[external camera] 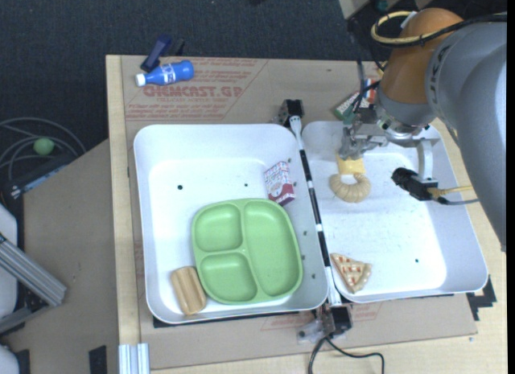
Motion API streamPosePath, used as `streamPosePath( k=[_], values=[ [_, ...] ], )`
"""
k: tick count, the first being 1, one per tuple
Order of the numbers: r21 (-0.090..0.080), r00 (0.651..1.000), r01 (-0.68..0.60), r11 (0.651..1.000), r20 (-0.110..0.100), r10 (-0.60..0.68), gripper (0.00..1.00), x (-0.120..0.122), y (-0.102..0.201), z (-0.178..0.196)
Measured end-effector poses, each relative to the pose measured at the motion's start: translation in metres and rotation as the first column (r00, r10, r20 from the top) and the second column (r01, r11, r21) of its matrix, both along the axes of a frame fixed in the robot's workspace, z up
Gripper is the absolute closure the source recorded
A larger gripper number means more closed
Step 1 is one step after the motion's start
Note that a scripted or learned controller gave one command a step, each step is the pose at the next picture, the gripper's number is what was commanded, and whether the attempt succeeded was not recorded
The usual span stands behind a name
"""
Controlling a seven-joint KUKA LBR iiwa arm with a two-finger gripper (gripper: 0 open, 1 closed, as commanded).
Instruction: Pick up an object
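Approach step, by the look of it: gripper point(352, 158) hangs low in the right bin point(418, 240), directly above a tan ring-shaped pastry, the donut point(351, 188), near the bin's upper left. A yellowish piece sits at the tip, touching the donut's top edge; whether it is held or how wide the tool stands cannot be told. Next move likely calls for a short descent and closing.

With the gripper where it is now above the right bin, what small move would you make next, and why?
Probably a short, straight descent. The gripper hangs right over the yellow block, which rests on the beige ring-shaped pastry in the right bin. Nothing is visibly held yet, so going down onto the block seems the natural next step. The waffle piece lies farther off, near the bin's front corner.
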State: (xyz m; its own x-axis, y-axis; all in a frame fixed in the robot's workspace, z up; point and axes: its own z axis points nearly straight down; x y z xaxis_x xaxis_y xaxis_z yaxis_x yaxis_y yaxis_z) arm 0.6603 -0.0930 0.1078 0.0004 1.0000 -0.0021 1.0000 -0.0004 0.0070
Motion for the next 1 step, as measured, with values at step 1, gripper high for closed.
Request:
streamPosePath(
  k=[1],
  values=[
    [0.0, 1.0, 0.0, 1.0, -0.001, 0.0, 0.0, -0.0002, 0.0001, -0.0004]
  ],
)
